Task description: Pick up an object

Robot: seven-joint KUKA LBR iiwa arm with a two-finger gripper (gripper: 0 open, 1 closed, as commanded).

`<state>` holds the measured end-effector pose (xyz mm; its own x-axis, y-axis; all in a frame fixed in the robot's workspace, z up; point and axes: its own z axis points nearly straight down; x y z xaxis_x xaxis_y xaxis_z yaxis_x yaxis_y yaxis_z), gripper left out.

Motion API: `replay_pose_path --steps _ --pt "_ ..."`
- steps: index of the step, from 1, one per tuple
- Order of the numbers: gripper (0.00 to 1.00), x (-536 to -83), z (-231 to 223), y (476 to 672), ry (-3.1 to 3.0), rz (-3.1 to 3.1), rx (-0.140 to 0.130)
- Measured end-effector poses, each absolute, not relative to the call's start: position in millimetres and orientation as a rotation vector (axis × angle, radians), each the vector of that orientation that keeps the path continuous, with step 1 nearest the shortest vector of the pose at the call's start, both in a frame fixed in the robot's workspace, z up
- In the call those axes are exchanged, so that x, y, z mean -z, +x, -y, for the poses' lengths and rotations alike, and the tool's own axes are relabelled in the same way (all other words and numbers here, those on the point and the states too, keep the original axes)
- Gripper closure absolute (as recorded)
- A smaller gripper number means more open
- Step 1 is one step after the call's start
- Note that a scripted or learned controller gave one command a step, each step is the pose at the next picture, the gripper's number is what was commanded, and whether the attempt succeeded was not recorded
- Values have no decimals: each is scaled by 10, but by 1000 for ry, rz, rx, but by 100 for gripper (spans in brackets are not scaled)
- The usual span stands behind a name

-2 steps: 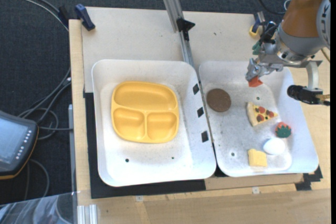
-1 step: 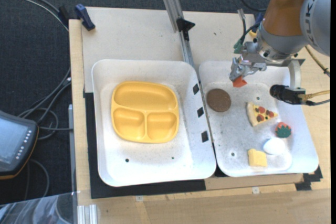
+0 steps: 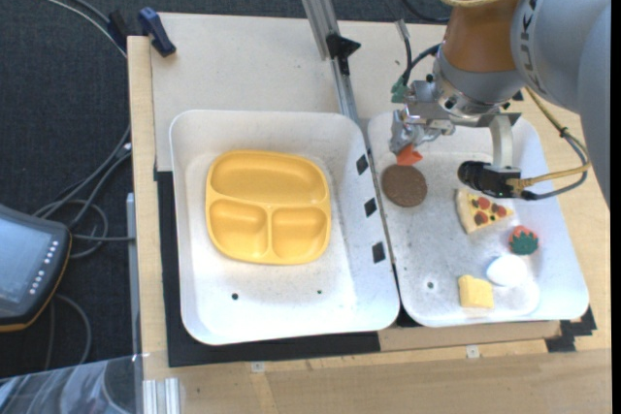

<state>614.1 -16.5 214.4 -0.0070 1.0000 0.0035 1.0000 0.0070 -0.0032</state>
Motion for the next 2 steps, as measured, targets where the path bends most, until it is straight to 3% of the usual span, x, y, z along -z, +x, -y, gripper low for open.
replay_pose_path --steps 2 --pt "100 -2327 -954 6054 -2213 2229 5"
